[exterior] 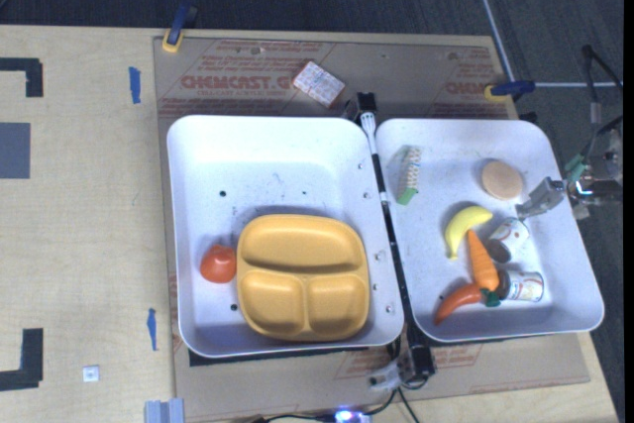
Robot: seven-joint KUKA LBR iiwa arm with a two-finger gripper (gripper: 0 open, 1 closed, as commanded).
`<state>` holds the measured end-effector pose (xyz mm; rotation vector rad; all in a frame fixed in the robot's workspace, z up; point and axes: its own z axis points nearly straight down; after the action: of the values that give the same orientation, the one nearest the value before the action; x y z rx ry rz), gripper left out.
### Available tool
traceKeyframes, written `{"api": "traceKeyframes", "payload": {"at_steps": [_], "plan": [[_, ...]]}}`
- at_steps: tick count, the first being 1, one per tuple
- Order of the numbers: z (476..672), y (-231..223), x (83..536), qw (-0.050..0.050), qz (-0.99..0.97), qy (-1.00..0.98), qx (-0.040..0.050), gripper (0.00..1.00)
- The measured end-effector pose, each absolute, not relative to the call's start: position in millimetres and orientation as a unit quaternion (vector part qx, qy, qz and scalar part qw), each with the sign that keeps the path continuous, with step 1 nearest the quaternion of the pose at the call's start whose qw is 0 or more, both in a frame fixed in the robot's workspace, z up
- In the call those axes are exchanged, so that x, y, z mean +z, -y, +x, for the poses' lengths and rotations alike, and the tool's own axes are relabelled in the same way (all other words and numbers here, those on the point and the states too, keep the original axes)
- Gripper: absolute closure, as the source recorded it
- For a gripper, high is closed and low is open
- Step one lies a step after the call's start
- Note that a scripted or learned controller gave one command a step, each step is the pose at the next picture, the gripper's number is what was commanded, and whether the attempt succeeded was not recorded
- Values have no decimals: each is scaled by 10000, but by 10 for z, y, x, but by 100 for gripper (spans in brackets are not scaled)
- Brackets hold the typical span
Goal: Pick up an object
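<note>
At the right bin's (570, 312) right rim the gripper (543, 197) hangs, finger spread unclear, banana (464, 225) lying apart to its left.

printed words on the board under the bins

the brown board (248, 74) at the upper middle of the frame bears red lettering that reads "chemcast" above the left bin; more red print at its upper right corner and along the lower edge is too small to read.
</note>
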<state>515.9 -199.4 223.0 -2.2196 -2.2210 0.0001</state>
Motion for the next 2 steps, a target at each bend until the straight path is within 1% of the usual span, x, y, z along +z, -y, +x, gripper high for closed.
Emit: {"api": "traceKeyframes", "payload": {"at_steps": [1,2], "plan": [[4801,1543,858,-6,-7069,7073,-8,0],[4815,1544,959,-28,-7073,7069,-21,100]]}}
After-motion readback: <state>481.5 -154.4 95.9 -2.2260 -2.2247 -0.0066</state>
